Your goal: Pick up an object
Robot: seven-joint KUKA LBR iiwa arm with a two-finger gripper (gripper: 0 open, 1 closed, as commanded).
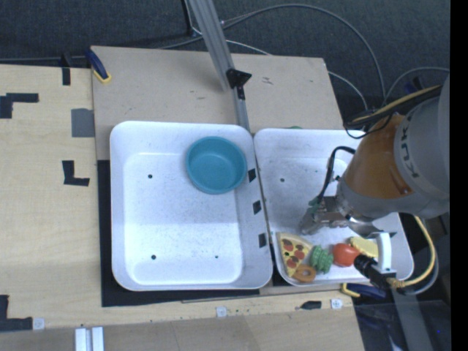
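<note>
In the right bin [292, 159] several toy foods lie along the front wall: a pizza slice [294, 253], a green broccoli-like piece [320, 257], a red tomato-like piece [344, 254] and a yellow piece [364, 246]. My gripper [316, 221] hangs low over the bin floor just behind the pizza slice and the green piece. Nothing shows between its fingers. A blue bowl [216, 164] sits at the back right of the left bin [146, 218].
A grey pole [219, 46] slants down from the top to the divide between the bins. Black cables [351, 57] loop behind the right bin. The arm's orange band [373, 167] and grey body cover the right bin's right side.
</note>
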